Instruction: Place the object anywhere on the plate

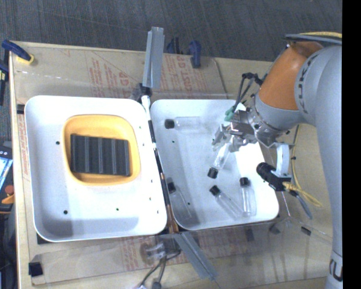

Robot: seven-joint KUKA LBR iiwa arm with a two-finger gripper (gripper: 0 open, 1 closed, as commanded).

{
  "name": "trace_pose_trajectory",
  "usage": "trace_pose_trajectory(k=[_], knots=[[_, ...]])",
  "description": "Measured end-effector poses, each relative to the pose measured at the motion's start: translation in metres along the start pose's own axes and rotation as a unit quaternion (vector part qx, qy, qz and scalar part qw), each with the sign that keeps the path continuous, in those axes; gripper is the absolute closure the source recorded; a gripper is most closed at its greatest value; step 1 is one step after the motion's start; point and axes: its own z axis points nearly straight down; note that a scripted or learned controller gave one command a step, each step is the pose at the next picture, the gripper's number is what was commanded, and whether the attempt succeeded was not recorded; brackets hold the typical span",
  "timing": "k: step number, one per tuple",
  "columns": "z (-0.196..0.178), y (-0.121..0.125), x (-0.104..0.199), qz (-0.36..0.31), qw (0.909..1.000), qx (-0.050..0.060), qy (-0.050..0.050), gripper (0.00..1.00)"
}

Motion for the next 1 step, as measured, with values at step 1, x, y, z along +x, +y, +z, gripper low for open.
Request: trace_pose_trajectory(k=[1], knots=[[-0.0139,-0.0333,0.0556,-0.128,0.9917,0.001,0.0,1.0]])
